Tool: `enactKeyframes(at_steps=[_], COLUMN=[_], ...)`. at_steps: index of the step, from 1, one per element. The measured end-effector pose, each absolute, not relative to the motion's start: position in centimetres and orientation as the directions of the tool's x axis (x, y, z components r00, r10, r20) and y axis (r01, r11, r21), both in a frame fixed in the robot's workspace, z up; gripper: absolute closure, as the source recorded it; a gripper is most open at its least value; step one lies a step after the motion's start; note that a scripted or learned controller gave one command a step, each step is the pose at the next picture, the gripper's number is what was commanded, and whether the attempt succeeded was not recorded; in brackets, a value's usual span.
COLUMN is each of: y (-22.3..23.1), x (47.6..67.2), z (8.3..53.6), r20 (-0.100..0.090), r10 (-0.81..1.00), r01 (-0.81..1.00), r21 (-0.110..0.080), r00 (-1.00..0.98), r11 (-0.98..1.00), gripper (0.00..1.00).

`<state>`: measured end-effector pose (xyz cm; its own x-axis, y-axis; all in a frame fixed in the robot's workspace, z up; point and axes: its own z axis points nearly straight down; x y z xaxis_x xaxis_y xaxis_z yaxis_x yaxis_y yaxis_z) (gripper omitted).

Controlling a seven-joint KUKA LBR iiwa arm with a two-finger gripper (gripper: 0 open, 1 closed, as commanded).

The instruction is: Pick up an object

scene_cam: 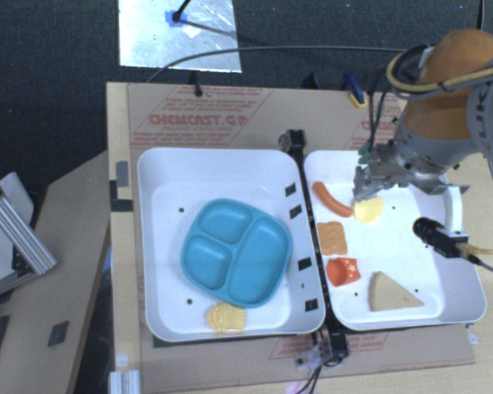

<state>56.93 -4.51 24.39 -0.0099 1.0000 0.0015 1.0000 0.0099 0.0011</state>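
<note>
Pincer [368,189] just above yellow piece [368,211], touching

End effector [368,189] low in the right bin [468,290] (just above a pale yellow piece [369,212]), beside an orange sausage [331,199].

You see a dark carpet [49,72] around the desk [90,212]. At 12 o'clock a foil sheet [179,25] lies on it; at 9 o'clock stands a metal rail [15,228].
</note>
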Motion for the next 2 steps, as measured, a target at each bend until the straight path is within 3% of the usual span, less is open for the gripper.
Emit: enactKeyframes(at_steps=[2], y=[6.8], x=[54.3], z=[23.0], r20=[0.002], r10=[1.000], r01=[1.000], r21=[0.000], r00=[-0.010], r11=[0.010], gripper=[1.00])
